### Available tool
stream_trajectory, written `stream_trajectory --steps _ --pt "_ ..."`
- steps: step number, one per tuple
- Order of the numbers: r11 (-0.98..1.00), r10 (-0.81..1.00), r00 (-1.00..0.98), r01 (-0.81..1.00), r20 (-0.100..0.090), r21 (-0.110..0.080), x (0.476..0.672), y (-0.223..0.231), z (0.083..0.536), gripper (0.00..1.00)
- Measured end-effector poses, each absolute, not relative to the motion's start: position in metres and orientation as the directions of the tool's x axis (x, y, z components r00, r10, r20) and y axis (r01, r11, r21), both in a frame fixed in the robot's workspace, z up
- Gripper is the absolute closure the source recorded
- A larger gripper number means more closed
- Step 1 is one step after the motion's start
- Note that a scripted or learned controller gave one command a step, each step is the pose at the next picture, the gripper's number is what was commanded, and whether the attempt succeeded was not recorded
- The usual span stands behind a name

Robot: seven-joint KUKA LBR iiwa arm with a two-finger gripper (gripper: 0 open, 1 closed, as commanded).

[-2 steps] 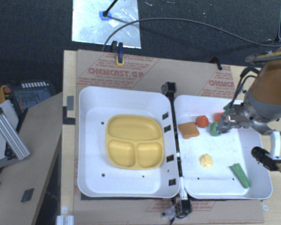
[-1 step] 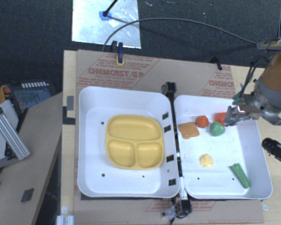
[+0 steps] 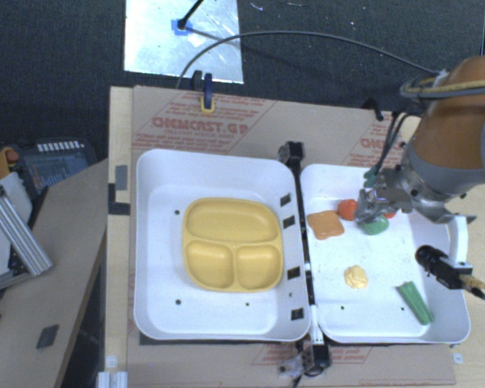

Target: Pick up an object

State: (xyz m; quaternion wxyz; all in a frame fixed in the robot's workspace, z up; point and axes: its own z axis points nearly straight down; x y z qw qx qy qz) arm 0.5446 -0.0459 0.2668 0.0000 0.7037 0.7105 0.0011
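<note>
Right bin (image 3: 455, 322) middle open, orange piece (image 3: 327, 225), yellow lump (image 3: 356, 277), green stick (image 3: 414, 302) scattered around

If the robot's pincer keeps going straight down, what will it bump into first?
Probably the round green piece. The pincer points down into the right bin and sits right over it, with a red piece just beside. Height is hard to judge from this view, so it may already be touching.

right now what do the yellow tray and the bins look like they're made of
Yellow tray: probably moulded plastic, matte to satin; its three compartments have soft rounded edges and one even colour. Left bin and right bin: likely thin formed white plastic, smooth with a slight sheen and rounded corners, though painted metal can't be ruled out.
</note>
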Motion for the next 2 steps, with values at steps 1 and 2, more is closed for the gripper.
stream_trajectory --steps 1,2 --pt "0.009 1.0 -0.009 1.0 0.002 0.001 0.538 0.001 0.248 1.0" --pt "0.01 1.0 -0.01 1.0 0.002 0.002 0.535 0.05 0.247 1.0"
